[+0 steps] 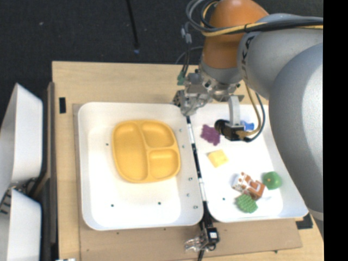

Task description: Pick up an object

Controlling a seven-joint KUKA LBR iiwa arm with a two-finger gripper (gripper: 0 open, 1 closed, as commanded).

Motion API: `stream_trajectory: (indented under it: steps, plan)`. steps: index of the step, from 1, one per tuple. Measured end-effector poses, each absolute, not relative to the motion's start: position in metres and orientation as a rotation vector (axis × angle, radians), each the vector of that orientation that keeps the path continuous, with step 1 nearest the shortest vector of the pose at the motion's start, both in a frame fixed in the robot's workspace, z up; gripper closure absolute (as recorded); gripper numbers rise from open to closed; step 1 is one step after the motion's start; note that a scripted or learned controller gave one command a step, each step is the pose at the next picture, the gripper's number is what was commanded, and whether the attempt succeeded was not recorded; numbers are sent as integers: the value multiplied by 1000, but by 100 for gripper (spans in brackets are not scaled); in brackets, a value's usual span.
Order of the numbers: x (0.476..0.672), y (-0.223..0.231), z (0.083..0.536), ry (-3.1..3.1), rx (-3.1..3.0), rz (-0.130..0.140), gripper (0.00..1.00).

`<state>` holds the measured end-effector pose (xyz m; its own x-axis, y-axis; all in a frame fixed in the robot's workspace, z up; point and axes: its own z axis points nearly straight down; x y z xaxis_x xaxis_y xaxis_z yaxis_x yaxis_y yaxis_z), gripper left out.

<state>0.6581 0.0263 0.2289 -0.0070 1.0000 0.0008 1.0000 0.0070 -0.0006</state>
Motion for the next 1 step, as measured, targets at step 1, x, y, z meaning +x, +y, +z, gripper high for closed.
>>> stream_trajectory:
  steps: [1]
  plan:
    - [665, 85, 230, -2231, -2212, -4, 100]
